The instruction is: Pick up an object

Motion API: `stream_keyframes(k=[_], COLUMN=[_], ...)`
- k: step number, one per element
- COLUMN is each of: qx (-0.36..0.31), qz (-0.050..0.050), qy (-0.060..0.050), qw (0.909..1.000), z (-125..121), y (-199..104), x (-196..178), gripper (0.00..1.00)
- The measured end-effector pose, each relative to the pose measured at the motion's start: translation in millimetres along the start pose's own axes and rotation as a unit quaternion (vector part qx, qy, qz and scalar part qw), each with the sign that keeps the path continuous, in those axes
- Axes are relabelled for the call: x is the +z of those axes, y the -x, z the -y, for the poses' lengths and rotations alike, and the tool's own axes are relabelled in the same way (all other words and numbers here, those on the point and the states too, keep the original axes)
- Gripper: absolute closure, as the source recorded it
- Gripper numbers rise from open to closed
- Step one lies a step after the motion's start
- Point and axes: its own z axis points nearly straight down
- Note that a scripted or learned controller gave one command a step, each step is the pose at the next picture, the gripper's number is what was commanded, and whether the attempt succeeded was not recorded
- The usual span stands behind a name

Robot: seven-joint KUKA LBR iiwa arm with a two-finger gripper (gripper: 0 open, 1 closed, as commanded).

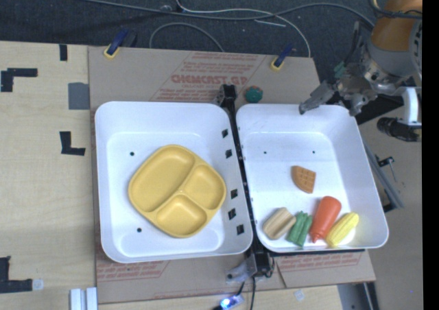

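Note:
The right bin (274,130) holds several toy foods. An orange waffle-like piece (303,179) lies near its middle. Along its front edge lie a tan bun (278,222), a green piece (299,228), a red-orange carrot (326,218) and a yellow corn cob (343,229), packed side by side. My gripper (330,105) hangs over the back right rim of this bin, far from the foods. Its two fingers are spread open with nothing between them.
The left bin (113,130) holds a yellow divided plate (177,190). A small teal object (254,94) sits on the cardboard just behind the bins' shared edge. Black clips (237,192) line the divider between the bins. Cables run across the back.

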Motion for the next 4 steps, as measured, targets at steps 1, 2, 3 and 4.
stream_keyframes(k=[1, 2, 3, 4], qx=[-0.001, -0.002, -0.002, -0.002], qz=[0.001, 0.001, 0.001, 0.002], qy=[0.006, 0.004, 0.003, 0.006], qw=[1.0, 1.0, 1.0, 1.0], z=[-2.4, -7.7, -14.1, -14.5], y=[-0.3, -8.2, -11.1, -12.0], x=[-7.5, 41.9, 104.3, 155.1], gripper=[0.0, 0.0, 0.0, 0.0])
